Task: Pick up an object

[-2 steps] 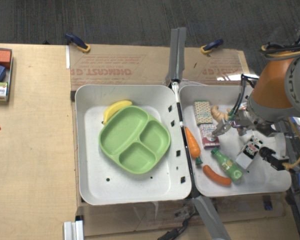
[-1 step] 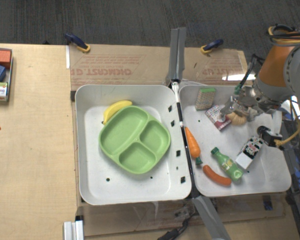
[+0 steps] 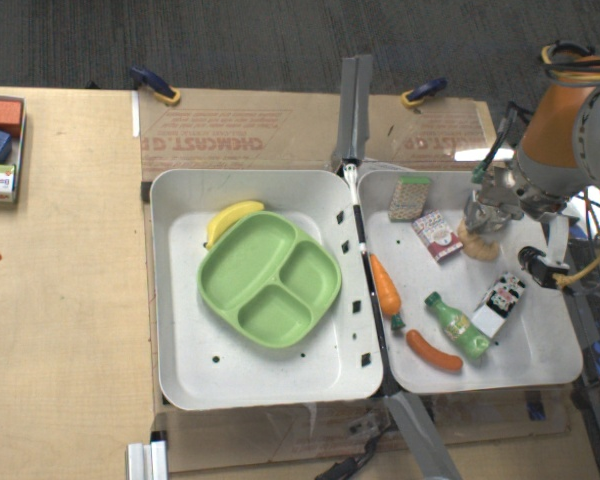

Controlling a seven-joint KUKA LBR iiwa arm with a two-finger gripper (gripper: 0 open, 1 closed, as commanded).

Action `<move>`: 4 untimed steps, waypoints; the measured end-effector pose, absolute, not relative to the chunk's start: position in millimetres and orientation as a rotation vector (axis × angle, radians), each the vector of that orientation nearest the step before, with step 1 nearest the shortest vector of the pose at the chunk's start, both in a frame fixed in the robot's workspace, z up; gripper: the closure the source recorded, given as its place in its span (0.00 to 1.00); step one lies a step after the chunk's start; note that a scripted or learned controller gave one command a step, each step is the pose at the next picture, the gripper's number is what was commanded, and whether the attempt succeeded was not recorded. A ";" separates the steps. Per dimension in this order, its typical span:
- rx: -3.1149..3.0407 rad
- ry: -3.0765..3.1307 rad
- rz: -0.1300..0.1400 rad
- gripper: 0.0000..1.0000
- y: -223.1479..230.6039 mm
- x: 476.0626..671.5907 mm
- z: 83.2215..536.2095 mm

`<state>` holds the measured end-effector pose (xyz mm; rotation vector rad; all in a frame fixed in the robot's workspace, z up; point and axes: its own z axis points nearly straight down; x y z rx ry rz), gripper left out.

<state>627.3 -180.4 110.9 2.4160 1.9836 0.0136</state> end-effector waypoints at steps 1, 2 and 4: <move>2.418 1.984 0.012 0.00 -180.2 626.7 110.0; 2.522 1.851 0.019 0.00 -102.4 614.3 101.0; 2.519 1.853 0.013 0.00 -104.1 614.6 109.2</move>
